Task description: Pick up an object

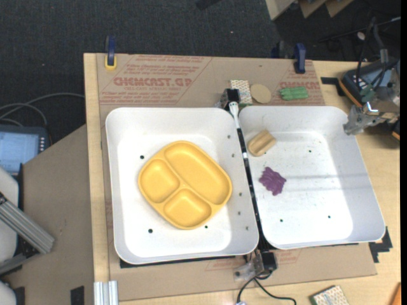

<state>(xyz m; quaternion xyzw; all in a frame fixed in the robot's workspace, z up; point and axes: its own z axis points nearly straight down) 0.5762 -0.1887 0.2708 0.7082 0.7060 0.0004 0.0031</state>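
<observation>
Brown board [159,75] (clamped) under two white bins [121,170], dark carpet [127,11] behind

The divided tray [184,184] sits in the left bin [121,170] — at three o'clock, the right bin [356,189] holds a block [261,142] at its ten o'clock corner, a small clump [273,180] just at the block's six.

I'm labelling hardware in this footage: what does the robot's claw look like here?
The claw, at the frame's right edge, is pale grey metal, blocky and angular. Thin black cables loop above it. It is too small to make out any markings.
</observation>
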